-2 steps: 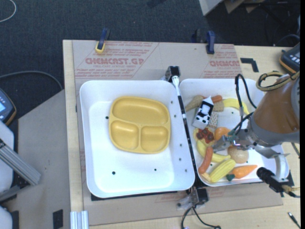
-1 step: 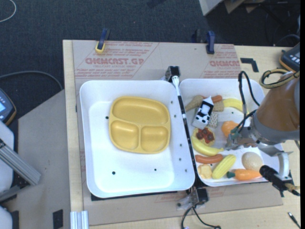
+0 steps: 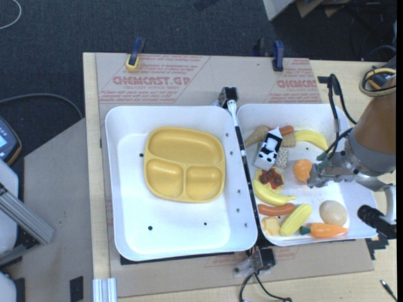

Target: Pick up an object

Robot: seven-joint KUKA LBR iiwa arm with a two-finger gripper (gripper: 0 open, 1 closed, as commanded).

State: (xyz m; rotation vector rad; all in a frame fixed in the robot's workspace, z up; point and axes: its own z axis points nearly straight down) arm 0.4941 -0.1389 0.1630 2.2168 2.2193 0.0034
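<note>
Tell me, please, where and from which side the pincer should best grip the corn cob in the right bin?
Grip the corn cob across its middle, coming from above. It lies flat and slanted, so close on its long sides; the sausage and carrot crowd its ends.

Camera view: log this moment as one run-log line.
phase: reaching | gripper: low over right bin, beside orange | held: nothing seen | left bin: yellow divided plate
</note>
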